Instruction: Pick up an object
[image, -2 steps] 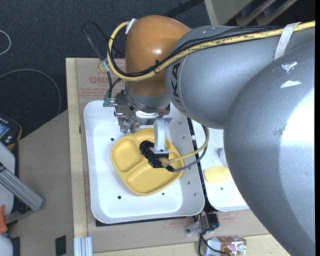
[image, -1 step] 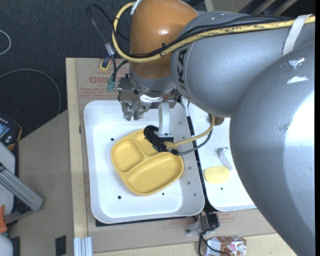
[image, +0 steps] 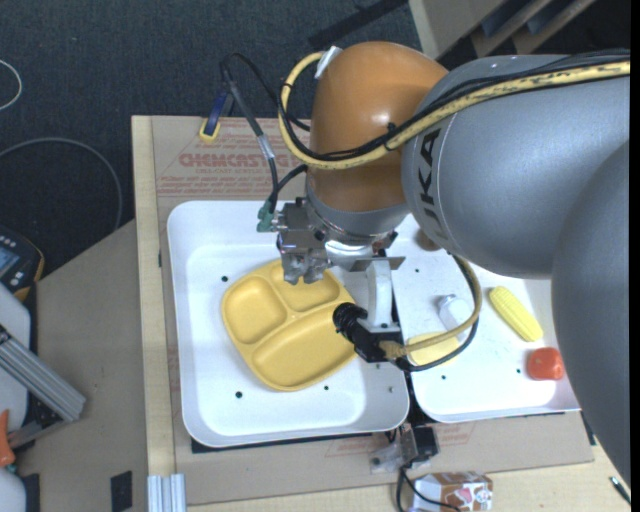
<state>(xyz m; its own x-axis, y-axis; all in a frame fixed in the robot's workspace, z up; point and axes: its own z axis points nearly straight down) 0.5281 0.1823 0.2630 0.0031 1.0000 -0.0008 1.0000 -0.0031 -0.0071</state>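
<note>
A yellow divided plate (image: 282, 328) lies in the left bin (image: 196, 340), slightly tilted, taking up its middle. My gripper (image: 303, 264) hangs under the orange wrist band, right at the plate's far rim, and seems to touch it. The wrist hides how it meets the rim. In the right bin (image: 480, 385) lie a yellow corn-like piece (image: 513, 312), an orange-red lump (image: 545, 365) and a small pale grey object (image: 446, 303).
The grey arm covers the upper right of the view and much of the right bin. A black plug with a yellow cable (image: 362, 336) dangles over the plate's right edge. Bare white floor shows along the left bin's front and left side.
</note>
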